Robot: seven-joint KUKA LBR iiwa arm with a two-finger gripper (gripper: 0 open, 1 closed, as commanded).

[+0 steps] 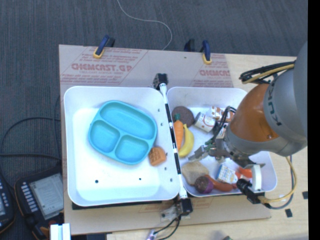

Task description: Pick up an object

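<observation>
Grey arm [295,109] with orange band, black and yellow cables.

— Where do you have the arm?

— I see it reaching in from the right, grey upper link high at the edge, the orange band bulging just above the wrist. The wrist angles down and leftward.

— And the hand?

— My hand [204,152] sits low, pointing left; I can't make out its fingers' state.
</observation>
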